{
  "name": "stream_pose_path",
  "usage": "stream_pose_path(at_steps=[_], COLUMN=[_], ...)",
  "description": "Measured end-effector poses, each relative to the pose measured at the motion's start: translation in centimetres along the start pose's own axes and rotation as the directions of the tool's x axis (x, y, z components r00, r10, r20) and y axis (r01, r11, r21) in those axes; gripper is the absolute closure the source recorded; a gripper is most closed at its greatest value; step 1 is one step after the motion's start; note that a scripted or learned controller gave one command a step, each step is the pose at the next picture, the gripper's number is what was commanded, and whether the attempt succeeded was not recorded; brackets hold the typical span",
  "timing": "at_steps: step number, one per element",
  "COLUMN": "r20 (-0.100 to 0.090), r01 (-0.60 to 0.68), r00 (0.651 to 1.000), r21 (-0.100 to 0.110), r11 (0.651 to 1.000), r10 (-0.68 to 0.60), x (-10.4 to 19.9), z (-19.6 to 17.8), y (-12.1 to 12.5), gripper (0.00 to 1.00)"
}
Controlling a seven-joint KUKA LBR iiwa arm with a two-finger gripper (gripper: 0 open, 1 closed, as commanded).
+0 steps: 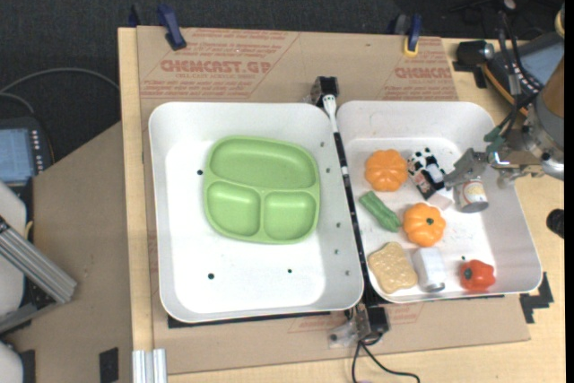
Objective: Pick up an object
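Gripper [468, 186] low over right bin [513, 239]; jaw state indeterminate. Risk: crowding by black-white toy [427, 171], 2 pumpkins [387, 169], causing deflected grasp.

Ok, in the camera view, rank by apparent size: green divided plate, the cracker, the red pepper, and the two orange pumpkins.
1. green divided plate, by far the largest
2. cracker
3. the two orange pumpkins: they look alike, so no ranking between them
4. red pepper, smallest
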State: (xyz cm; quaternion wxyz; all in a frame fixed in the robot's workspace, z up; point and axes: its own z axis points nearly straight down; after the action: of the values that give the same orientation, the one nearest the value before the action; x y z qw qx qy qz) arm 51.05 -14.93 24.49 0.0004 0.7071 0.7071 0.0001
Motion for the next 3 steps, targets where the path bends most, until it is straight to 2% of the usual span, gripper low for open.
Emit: stream_pose_path(at_steps=[1,2,3], r20=[-0.001,-0.013,0.0], r01=[-0.01,0.008,0.001], r00=[1.0,1.0,1.0], r21=[0.008,0.0,-0.001], r11=[1.0,1.0,1.0], r10=[0.01,-0.008,-0.001], x=[-8.0,-6.7,-7.4], z=[5.0,16.4,15.0], y=[-3.5,3.8,3.4], gripper=[0.0,0.0,1.0])
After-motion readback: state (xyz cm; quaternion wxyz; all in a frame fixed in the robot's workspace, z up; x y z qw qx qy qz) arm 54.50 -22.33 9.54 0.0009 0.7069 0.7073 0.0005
